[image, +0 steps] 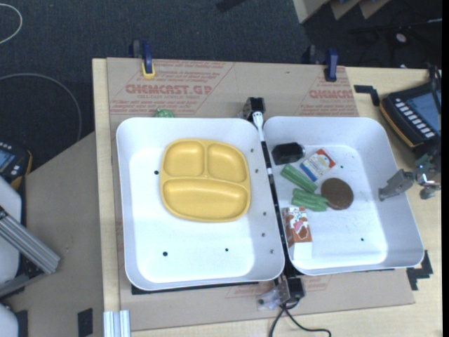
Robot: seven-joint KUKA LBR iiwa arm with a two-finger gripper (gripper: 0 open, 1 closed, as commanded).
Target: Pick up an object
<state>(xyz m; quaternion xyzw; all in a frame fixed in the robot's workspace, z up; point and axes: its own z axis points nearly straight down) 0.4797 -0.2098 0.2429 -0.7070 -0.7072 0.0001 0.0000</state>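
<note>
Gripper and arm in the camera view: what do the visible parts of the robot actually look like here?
Little of the robot is in frame. At the right rim of the right bin, the gripper appears as a small grey metallic piece with an angular, wedge-like outline. Behind it, at the picture's edge, sit blurred grey and pale parts of the wrist. Any markings or cables on it are too blurred to make out.

The hand enters at the three o'clock edge of the view, a small grey metal piece low over the scene, pointing toward nine o'clock. A short stretch of the wrist shows behind it. Whether it is parted or closed cannot be made out.
</note>
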